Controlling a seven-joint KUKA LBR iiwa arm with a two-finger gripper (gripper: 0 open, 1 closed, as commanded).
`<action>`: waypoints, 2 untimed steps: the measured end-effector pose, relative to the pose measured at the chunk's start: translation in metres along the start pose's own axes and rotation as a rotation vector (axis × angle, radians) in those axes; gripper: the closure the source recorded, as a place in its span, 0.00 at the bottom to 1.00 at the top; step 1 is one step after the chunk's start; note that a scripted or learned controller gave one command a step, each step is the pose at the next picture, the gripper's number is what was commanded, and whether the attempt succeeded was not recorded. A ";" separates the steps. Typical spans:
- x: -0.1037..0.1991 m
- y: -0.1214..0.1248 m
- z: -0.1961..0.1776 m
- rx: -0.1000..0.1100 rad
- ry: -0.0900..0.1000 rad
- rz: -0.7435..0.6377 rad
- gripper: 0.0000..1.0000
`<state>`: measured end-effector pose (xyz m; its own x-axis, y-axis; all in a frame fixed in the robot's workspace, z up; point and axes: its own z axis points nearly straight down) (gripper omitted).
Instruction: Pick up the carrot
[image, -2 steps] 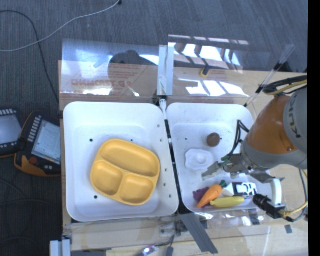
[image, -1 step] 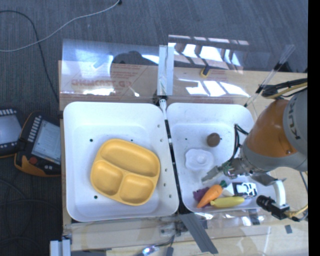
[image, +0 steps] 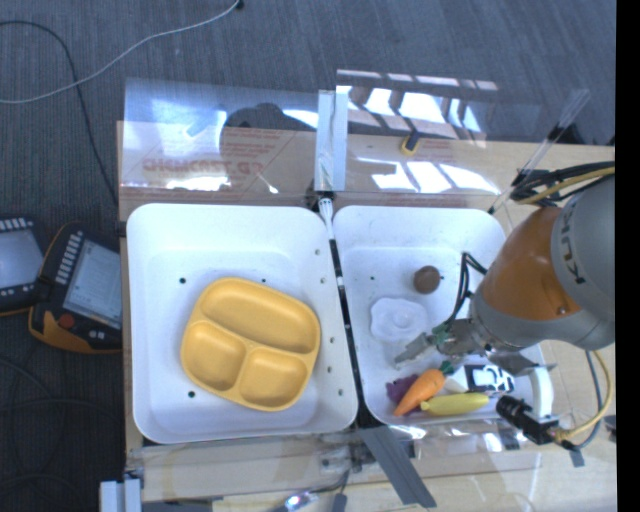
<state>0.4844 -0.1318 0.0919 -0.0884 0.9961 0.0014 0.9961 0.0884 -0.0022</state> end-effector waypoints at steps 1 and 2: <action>-0.001 -0.001 -0.029 0.003 0.002 -0.070 0.00; 0.007 -0.001 -0.015 0.007 0.001 -0.125 0.00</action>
<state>0.4826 -0.1253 0.1074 -0.2116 0.9774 0.0026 0.9773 0.2116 -0.0085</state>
